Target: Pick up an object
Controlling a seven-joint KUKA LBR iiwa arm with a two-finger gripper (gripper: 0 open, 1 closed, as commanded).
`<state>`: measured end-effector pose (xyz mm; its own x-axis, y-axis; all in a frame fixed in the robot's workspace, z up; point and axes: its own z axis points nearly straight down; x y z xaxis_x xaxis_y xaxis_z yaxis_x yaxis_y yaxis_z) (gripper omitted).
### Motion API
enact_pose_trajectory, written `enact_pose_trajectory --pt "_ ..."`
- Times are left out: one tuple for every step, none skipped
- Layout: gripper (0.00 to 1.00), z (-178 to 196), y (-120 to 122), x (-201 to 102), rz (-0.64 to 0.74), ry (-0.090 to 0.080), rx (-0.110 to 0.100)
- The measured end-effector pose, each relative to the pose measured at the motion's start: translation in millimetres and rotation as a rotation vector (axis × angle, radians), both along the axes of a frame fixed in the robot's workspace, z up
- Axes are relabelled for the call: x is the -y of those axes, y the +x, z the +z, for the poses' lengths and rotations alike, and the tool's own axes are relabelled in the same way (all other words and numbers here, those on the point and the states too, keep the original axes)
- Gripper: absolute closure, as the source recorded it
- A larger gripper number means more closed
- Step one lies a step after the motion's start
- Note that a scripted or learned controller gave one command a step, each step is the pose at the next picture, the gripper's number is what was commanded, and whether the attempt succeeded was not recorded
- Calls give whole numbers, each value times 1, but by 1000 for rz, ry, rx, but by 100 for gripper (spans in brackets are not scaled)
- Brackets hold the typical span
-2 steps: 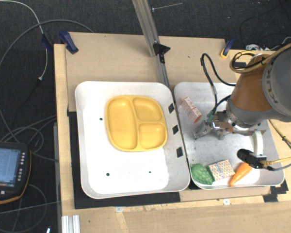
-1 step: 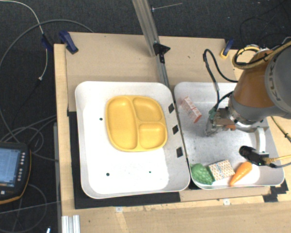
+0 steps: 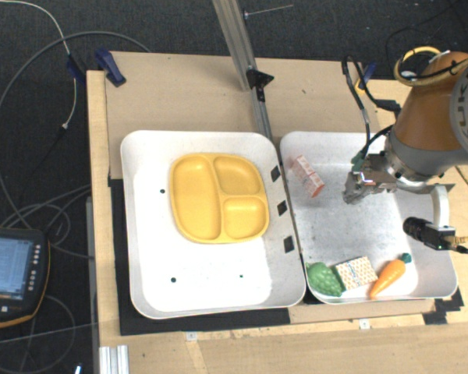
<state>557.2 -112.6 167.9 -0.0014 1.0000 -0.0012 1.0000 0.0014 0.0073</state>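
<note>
Two white bins side by side on the bench: left bin (image 3: 140,209) bearing a yellow tray (image 3: 218,196) with three compartments, right bin (image 3: 327,224) bearing the loose things worth picking

Near the right bin's upper left, a small pink-and-white packet (image 3: 307,174), lying flat and apart from everything else, well placed for a straight descent

Along the near rim, three things in a row: green toy (image 3: 325,278), checkered block (image 3: 354,272) just beside it, carrot (image 3: 388,277) to the right, tilted with its green tip upward. Crowded against the wall, so likely awkward for fingers to straddle

Gripper (image 3: 360,187) hanging over the right bin's upper middle, to the right of the packet and well apart from the near-rim cluster; nothing visible between the fingers. Jaw spread impossible to judge from this slant: cannot tell wide from narrow

Arm (image 3: 429,123) reaching in from the right, wrist bent downward, probably posed that way for a top-down grasp

Judged stage: nothing picked yet. Packet the nearest candidate; a short shift leftward and a drop needed. Risk: thin flat packet slipping or sliding under closing fingers
</note>
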Motion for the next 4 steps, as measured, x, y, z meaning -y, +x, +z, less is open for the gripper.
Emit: enact_pose_trajectory --pt "100 52 2 -11 1 1 0" --pt "100 93 4 -11 0 0 -1" --pt "100 95 -10 -69 6 5 -9" --pt "100 86 -28 -109 3 4 -11"
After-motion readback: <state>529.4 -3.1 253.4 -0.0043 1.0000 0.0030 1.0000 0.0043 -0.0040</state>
